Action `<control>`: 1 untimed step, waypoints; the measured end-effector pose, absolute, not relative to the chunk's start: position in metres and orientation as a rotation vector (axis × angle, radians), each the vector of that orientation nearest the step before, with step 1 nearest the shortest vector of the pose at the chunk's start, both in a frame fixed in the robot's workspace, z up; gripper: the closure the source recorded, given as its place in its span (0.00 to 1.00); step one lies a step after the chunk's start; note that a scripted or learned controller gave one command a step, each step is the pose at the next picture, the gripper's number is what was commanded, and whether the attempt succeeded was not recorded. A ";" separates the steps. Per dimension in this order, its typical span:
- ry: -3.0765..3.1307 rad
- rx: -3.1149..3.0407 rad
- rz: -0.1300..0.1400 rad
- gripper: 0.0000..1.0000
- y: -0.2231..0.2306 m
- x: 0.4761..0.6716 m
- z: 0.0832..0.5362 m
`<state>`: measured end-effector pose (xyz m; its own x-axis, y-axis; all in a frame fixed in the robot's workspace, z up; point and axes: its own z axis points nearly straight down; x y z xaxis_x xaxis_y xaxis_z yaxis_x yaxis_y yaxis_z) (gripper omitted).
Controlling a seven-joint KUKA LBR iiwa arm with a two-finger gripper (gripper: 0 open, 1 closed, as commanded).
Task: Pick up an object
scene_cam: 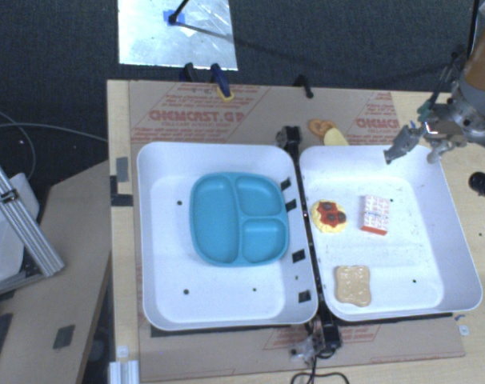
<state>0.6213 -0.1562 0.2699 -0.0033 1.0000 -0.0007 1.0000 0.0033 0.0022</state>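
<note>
Gripper (pixel 417 144) seen over far-right corner of right bin (pixel 434 294), jaws spread, nothing between.
Pizza toy (pixel 330 216), red-white box (pixel 375 214) & toast (pixel 353 284) lie inside.

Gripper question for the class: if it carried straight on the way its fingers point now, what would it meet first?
The gripper points down and leftward over the right bin. It would probably meet the bin's bare white floor near the far rim first, short of the red-and-white box; depth is unclear.
</note>
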 end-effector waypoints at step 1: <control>2.228 2.199 0.018 0.00 -0.073 0.637 0.382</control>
<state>0.6375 -0.0730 0.3821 -0.0132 0.9999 0.0001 0.9998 0.0132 0.0162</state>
